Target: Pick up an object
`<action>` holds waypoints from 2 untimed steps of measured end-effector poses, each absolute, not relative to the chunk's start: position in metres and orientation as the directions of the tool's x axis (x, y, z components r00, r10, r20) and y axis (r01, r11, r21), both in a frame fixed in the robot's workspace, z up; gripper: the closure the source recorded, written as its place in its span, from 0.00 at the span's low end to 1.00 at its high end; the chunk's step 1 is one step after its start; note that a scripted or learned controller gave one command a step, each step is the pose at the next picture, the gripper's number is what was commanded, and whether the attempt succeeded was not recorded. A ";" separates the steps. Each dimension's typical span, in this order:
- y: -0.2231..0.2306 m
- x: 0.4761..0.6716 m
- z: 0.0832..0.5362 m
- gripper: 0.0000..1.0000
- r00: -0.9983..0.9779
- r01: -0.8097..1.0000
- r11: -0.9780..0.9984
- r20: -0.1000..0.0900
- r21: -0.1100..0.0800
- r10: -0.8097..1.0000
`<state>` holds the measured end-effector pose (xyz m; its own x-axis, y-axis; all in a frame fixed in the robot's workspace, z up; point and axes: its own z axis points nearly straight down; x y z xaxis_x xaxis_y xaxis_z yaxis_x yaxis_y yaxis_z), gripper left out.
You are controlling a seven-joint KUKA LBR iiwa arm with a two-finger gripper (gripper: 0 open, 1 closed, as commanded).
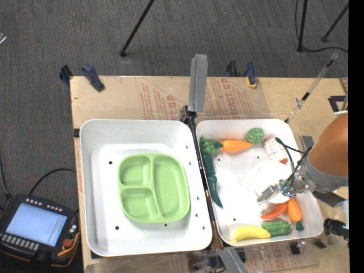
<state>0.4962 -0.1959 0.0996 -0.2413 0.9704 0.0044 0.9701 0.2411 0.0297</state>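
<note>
Two bins: white, shallow, side by side on the table (pixel 131 98), touching along their inner edges.
Table: cardboard-covered top with red printed lettering, blue clamps at its far edge.
Left bin (pixel 96 147): holds one green divided plate (pixel 153 187) with three compartments, lying flat near the bin's middle.
Right bin (pixel 242 181): holds the toy food items, spread along its left, far and near-right sides.
Arm (pixel 333 149): grey with an orange band, enters from the right and reaches over the right bin's right half.
Pendant (pixel 37 227): dark handheld unit with a lit screen, on the floor left of the table.
Jaws (pixel 272 194): low over the right bin, beside a small white round item; opening cannot be told, and nothing is seen between them.
Dark green vegetable (pixel 211 180): long, lies along the right bin's left wall.
Carrot (pixel 236 146): orange, near the far wall, touching a green leafy piece (pixel 208 147) on its left.
Green bumpy piece (pixel 255 135): just right of the carrot's tip.
White and red packet (pixel 274 149): near the far right corner.
Banana (pixel 251 233): yellow, by the near wall.
Green pod (pixel 276 227): just right of the banana.
Red-orange pepper (pixel 274 211): just below the jaws.
Second carrot (pixel 294 210): beside the pepper, on its right.
</note>
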 end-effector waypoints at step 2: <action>-0.210 0.498 0.086 0.00 -0.116 0.993 0.116 0.006 -0.005 0.993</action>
